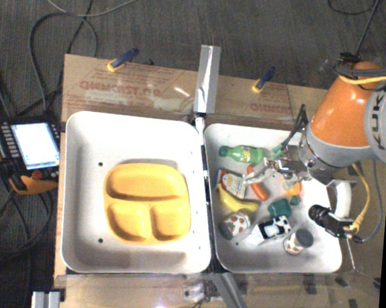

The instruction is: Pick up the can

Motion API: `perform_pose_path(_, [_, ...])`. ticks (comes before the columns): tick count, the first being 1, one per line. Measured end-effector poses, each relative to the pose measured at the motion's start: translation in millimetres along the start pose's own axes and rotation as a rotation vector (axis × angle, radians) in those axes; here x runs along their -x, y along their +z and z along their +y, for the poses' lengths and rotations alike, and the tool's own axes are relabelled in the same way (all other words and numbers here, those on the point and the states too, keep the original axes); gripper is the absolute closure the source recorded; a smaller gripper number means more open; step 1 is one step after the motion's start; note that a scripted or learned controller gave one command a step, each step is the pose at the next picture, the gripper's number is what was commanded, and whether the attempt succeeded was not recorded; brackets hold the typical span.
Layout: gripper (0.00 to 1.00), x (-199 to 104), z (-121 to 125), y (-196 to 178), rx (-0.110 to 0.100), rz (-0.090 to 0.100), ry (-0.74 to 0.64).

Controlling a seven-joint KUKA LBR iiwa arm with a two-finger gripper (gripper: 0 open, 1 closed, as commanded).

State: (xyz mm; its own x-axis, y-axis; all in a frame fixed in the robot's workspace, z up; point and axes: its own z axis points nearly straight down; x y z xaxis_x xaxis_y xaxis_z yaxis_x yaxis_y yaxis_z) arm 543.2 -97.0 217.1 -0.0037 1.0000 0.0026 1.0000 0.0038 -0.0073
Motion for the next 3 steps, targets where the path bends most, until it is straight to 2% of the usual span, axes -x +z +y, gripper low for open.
perform_pose_path(1, [0.0, 30, -37, 129, 0.013, -0.002, 0.04])
perform_pose_path(2, [1.0, 28, -37, 121, 0.011, 0.0, 0.039])
perform_pose_path(3, [1.0, -7, -42, 37, -0.001, -0.005, 0.663])
